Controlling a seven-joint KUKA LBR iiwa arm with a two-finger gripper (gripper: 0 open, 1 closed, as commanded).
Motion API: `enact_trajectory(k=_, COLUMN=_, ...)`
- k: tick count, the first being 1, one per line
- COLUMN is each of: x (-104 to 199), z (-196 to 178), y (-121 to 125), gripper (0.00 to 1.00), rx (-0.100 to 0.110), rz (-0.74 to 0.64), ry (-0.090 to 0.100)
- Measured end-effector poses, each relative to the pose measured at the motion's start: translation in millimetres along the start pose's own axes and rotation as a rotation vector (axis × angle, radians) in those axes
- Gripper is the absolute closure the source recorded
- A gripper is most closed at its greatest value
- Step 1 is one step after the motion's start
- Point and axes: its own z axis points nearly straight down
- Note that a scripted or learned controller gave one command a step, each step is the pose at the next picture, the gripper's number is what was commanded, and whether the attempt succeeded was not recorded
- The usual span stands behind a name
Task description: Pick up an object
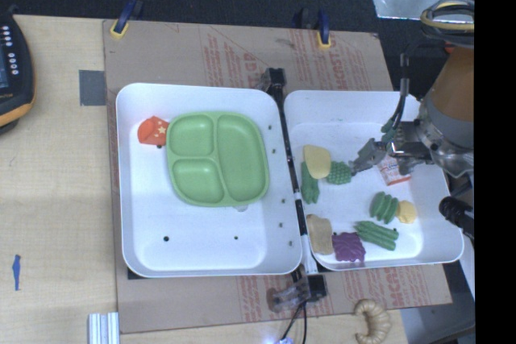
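**Gripper low in the right bin, beside the toy food**

While the arm [451, 105] reaches in from the right, its gripper [360, 161] sits low inside the right bin [355, 105], pointing toward the bin's left half; whether it is apart or together cannot be told from this slant, and nothing shows clamped in it

All places below are given relative to the right bin:

- A yellow piece [317, 160] lies in the left half, toward the middle, with a small bumpy green piece [339, 172] touching its right side, just beside the gripper tip
- A dark green piece [310, 188] lies along the left wall, just below the yellow one
- A tan piece [321, 233] rests near the front-left corner, and a purple piece [348, 246] sits just to its right against the front wall
- A long green pod [377, 234] lies near the front wall, right of the purple piece
- A round ribbed green piece [384, 207] sits in the right half, with a small yellow piece [408, 212] touching its right side
- A red and white item [393, 172] lies in the right half, under the gripper body

Left of the right bin stands the left bin [145, 246], which holds a green divided plate [218, 158] and a red piece [151, 130] at the plate's left edge

Both bins rest on a brown board [201, 52] on the worktop [48, 197]; a tan curled item [372, 321] lies on the board in front of the right bin
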Motion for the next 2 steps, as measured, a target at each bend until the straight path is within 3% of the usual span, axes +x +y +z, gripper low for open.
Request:
enact_trajectory(k=1, x=-64.3, z=62.4, y=3.1, gripper=0.0, rx=0.004, rz=0.005, ry=-0.002)
enact_trajectory(k=2, x=-86.0, z=166.6, y=-3.6, gripper=0.0, rx=0.006, rz=0.001, ry=0.001)
